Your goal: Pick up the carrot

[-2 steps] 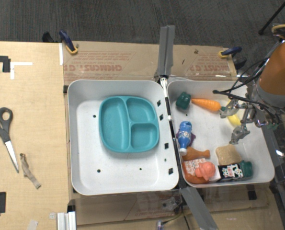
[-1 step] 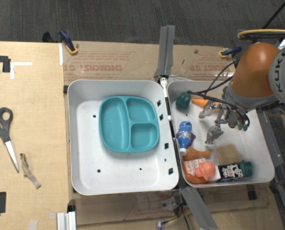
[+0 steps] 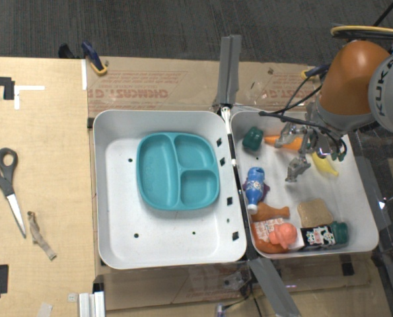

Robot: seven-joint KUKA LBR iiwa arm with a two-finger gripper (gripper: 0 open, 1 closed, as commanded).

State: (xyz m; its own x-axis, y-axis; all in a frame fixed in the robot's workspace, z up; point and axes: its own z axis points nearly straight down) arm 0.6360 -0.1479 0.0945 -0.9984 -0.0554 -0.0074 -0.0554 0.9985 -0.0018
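The carrot [image 3: 277, 140] is a small orange piece lying near the back of the right bin [image 3: 362, 197], just right of a dark green cup [image 3: 252, 139]. Its right end is hidden behind the gripper. My gripper [image 3: 298, 164] hangs over the back half of the right bin, immediately right of the carrot and slightly nearer the front. The grey arm with its orange band [image 3: 352, 78] reaches in from the upper right. Nothing shows the carrot as held.
A yellow banana [image 3: 326, 166], a blue bottle [image 3: 254, 184], a brown toy [image 3: 273, 212], a tan block [image 3: 314, 212], a pink-orange ball [image 3: 285, 235] and a black-and-white carton [image 3: 318, 236] share the right bin. The left bin [image 3: 117, 230] holds a teal divided plate [image 3: 178, 170]. Scissors [image 3: 4, 177] lie at the far left.
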